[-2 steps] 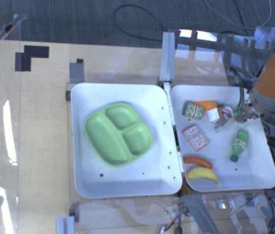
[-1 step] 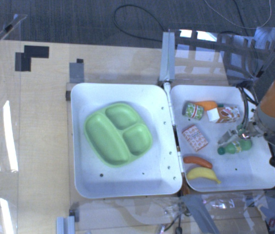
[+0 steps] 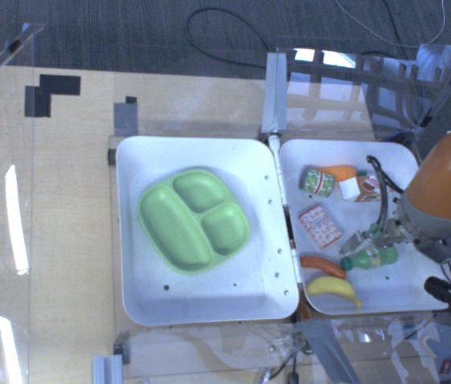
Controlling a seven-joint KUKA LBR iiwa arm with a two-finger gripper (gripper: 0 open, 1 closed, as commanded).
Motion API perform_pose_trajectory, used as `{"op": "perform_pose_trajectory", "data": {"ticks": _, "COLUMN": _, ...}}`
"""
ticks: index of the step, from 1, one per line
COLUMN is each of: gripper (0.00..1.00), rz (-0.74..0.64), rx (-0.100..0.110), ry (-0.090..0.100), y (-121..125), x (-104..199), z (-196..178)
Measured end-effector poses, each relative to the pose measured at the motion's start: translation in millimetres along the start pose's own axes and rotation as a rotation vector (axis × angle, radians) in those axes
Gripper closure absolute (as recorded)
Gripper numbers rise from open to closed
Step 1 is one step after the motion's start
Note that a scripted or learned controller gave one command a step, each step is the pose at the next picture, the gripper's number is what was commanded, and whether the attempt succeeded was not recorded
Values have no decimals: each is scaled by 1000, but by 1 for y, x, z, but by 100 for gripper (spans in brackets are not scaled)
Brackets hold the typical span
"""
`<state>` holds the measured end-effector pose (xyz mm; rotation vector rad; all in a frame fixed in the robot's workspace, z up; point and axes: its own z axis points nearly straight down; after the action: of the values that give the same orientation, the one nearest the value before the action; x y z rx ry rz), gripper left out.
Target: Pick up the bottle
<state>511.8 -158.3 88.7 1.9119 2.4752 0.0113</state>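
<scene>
**Reaching into the right bin: bottle at my fingertips**

Reaching in from the right, my arm (image 3: 449, 190) shows its orange band over the right bin (image 3: 405, 154), wrist angled down toward the bin's lower middle. Gripper (image 3: 373, 242): sits at the bottle; whether my jaws are parted or closed on it I cannot tell.

- Bottle (image 3: 369, 257): green, lying on its side in the right bin, touching or just under my gripper.
- Red patterned packet (image 3: 320, 226): left of the bottle.
- Orange-red item (image 3: 321, 264) and banana (image 3: 331, 289): near the bottle's lower left.
- Green can (image 3: 318, 182) and carton (image 3: 357, 184): toward the far wall.
- Left bin (image 3: 133, 294): holds a green divided plate (image 3: 195, 219).
</scene>
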Motion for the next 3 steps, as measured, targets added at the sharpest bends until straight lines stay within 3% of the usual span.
{"op": "perform_pose_trajectory", "data": {"ticks": 1, "gripper": 100, "rz": -3, "rx": -6, "ry": 0, "y": 4, "x": 0, "z": -10}}
{"op": "perform_pose_trajectory", "data": {"ticks": 2, "gripper": 100, "rz": 382, "rx": 11, "ry": 2, "y": 59, "x": -14, "z": -139}}
{"op": "perform_pose_trajectory", "data": {"ticks": 3, "gripper": 0, "rz": 382, "rx": 11, "ry": 1, "y": 59, "x": -14, "z": -139}}
